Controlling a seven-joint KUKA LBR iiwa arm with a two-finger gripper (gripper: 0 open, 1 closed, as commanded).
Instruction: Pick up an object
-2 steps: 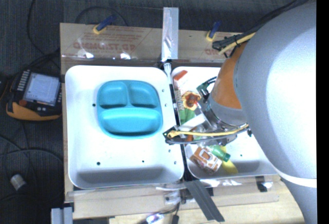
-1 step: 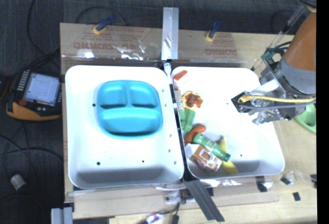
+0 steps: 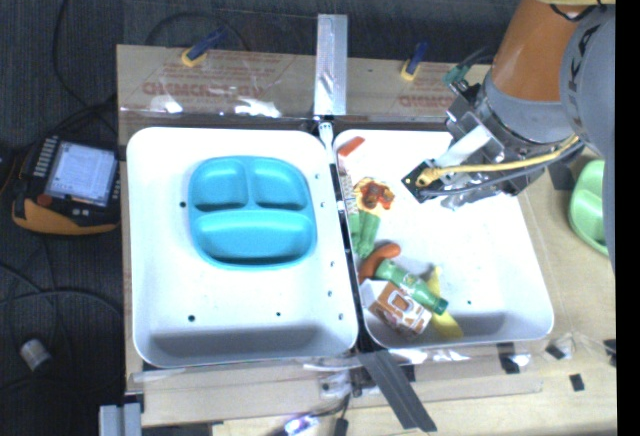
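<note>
From the overhead camera we see the gripper (image 3: 466, 192) hanging over the upper part of the right bin (image 3: 520, 254). We cannot tell how wide it stands or whether it has hold of anything. The objects lie crowded along that bin's left wall and into its lower left corner: an orange-and-yellow piece (image 3: 375, 192), a green piece (image 3: 362, 228), a reddish-orange piece (image 3: 382, 252), a green bottle (image 3: 418, 288) and an orange-and-white box (image 3: 398, 310). The left bin (image 3: 160, 304) holds a blue divided tray (image 3: 250, 209).
</note>
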